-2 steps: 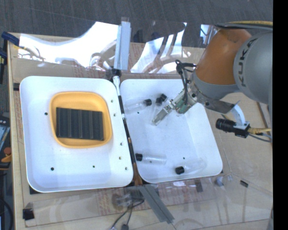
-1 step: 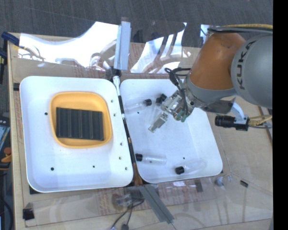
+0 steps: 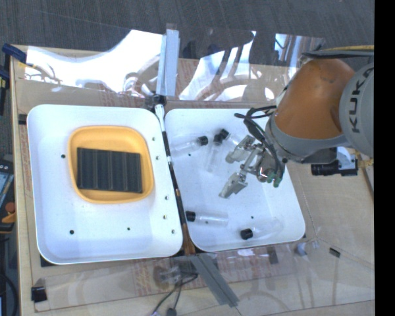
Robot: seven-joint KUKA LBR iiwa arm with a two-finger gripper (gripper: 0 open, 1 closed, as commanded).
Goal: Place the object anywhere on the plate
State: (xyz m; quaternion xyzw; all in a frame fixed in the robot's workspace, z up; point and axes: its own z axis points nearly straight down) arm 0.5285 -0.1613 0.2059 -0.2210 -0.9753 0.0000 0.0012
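While the gripper point(image 3: 232, 188) hangs over the middle of the right bin point(image 3: 286, 206), right of frame centre, its fingers point(image 3: 228, 189) point down and to the left; I cannot tell whether they are spread or closed, and nothing shows between them. The plate point(image 3: 109, 137), yellow with a dark ribbed insert, sits in the left bin point(image 3: 46, 176), well apart from the arm point(image 3: 313, 107).

The task's things are small clear tubes with black caps scattered in the right bin: two near its upper left point(image 3: 201, 140) point(image 3: 220, 135), one lying low at the left point(image 3: 204, 218), and a cap or short tube at the bottom point(image 3: 246, 233).

Several things could go wrong. The tubes are clear and look slippery, so a pinch off their middle may squirt them sideways. They lie flat, so the fingers may scrape the bin floor and close on nothing. None lies right under the gripper, so a straight descent would likely miss. A loosely held tube could also drop while crossing the divider point(image 3: 166, 157) between the bins.
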